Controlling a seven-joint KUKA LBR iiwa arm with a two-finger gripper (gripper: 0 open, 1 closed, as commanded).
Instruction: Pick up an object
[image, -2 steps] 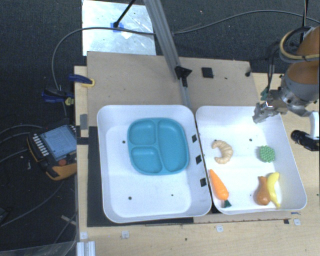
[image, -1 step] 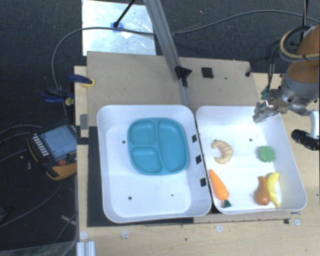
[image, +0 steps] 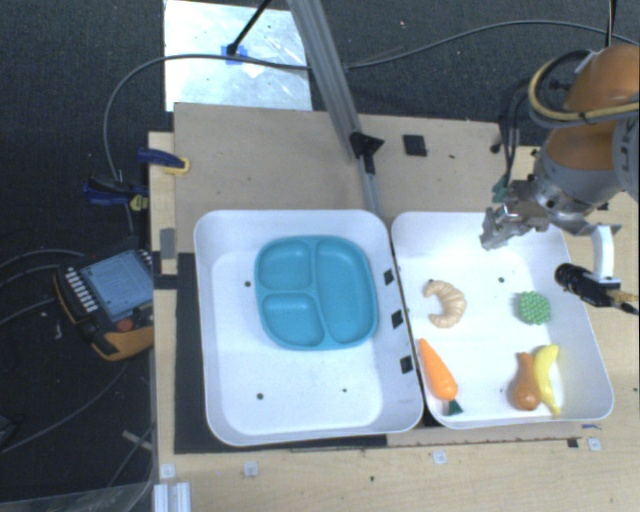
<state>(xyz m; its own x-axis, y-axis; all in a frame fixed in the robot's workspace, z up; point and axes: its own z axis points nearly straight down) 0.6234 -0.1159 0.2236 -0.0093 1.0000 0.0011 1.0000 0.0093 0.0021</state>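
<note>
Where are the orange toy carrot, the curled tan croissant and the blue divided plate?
Orange toy carrot (image: 437, 371), camera view, middle of its body.
Curled tan croissant (image: 446, 301), camera view, its bend.
Blue divided plastic plate (image: 372, 300), camera view, right rim.

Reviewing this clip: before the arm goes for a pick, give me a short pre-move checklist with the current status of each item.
1. Gripper carries nothing: ok, nothing shows between its fingers.
2. Finger opening ready for a grasp: cannot tell, too small and blurred.
3. Candidate objects lie in the right bin: ok, croissant, carrot, green ball, banana with a brown piece against it.
4. Croissant stands apart from its neighbours: ok.
5. Gripper is over a target: not ok, it sits above bare bin floor near the far edge.
6. Blue plate lies in the left bin, away from the reach: ok.
</note>
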